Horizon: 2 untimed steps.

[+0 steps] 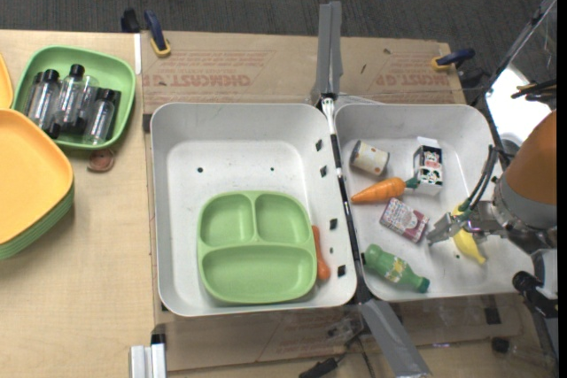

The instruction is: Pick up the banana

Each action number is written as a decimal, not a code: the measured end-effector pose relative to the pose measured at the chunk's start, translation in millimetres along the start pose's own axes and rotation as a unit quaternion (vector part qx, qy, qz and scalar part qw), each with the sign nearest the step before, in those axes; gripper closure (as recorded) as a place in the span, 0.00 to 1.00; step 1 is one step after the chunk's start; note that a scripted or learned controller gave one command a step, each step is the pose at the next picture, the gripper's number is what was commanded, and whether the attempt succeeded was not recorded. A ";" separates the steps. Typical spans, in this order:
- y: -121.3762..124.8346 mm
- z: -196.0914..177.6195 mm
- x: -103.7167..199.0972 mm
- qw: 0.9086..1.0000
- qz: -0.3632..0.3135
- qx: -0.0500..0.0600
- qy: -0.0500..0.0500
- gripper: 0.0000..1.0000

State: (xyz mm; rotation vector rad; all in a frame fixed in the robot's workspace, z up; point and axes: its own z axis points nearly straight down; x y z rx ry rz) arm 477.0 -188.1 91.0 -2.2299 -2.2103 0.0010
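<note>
The yellow banana [471, 248] lies on the floor of the right bin [403, 115], near its right wall. My gripper [461, 230] is low over the banana's upper end, coming in from the right under the orange band of the arm [534, 177]. Its fingers [440, 233] look open, one on each side of that end, and the banana rests on the bin rather than being lifted.
The right bin also holds a carrot [379, 190], a cream cylinder [368, 158], a small white box [430, 166], a pink packet [404, 219] and a green bottle [396, 269]. The left bin [177, 190] holds a green divided plate [257, 248] and a small orange piece [320, 257].
</note>
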 end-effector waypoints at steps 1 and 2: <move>-0.1 -8.5 -0.4 1.000 0.002 0.000 0.000 1.00; 20.4 -144.2 47.5 0.999 0.035 0.000 -0.001 1.00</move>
